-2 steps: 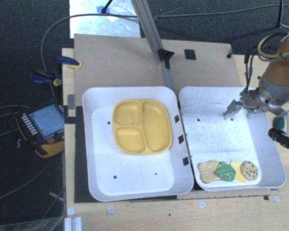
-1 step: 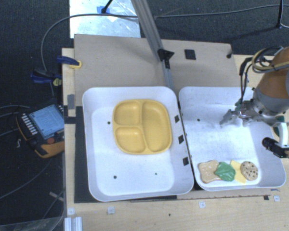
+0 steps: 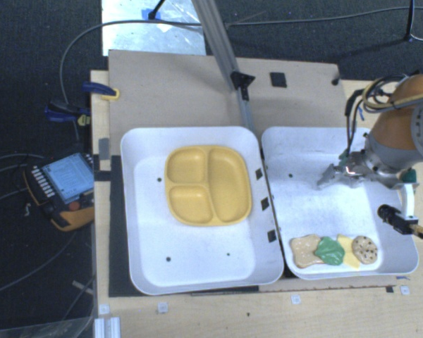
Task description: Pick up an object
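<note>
I count two shallow white bins side by side on the bench: the left bin (image 3: pixel 148 259) and the right bin (image 3: pixel 296 146). The left one holds a single yellow divided plate (image 3: pixel 208 185) with three compartments, lying flat toward the bin's twelve o'clock side.

In the right bin there are four small food pieces, crowded in a row along the six o'clock wall. From nine o'clock to three o'clock they are a tan toast-shaped piece (image 3: pixel 305 251), a green leaf piece (image 3: pixel 330 251), a yellow cheese-like piece (image 3: pixel 348 251) and a round chocolate-chip cookie (image 3: pixel 365 248). The leaf overlaps the tan piece and the yellow one, and the cookie touches the yellow piece's three o'clock edge. The row's long axis runs from nine to three o'clock, parallel to the bin's near wall. The tan piece's own long axis lies roughly the same way; the cookie, being round, points nowhere in particular.

My gripper (image 3: pixel 336 175) sits over the right bin, toward its three o'clock side, well apart from the food row and at about twelve o'clock from it. My two fingers are spread and slant down toward nine o'clock, with nothing between them. My wrist and its orange band (image 3: pixel 402 129) lie at three o'clock of the gripper.
</note>
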Tool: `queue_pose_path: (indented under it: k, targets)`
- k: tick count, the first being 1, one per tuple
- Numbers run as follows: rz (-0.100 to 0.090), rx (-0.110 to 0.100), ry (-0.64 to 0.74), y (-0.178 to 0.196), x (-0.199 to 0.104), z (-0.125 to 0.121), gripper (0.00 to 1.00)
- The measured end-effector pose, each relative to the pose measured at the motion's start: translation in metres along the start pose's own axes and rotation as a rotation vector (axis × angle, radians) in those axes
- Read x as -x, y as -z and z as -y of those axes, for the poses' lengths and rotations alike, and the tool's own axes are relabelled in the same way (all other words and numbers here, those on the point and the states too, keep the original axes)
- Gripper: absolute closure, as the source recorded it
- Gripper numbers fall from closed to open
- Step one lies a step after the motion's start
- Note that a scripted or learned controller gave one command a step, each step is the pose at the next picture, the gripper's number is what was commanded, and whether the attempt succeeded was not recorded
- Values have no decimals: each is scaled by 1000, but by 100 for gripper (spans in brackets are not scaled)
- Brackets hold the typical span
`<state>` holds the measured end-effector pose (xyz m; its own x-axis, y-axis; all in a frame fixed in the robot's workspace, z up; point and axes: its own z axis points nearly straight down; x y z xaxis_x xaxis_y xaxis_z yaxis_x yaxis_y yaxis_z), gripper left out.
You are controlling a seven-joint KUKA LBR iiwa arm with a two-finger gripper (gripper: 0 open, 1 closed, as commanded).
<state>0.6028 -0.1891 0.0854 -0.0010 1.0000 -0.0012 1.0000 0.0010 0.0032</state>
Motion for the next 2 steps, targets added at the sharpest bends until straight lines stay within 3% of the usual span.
queue_pose_path:
  k: [1,2]
  targets:
    - [3,7,1,13,1,-2,100]
    - [0,2,4,58,-3,-2,100]
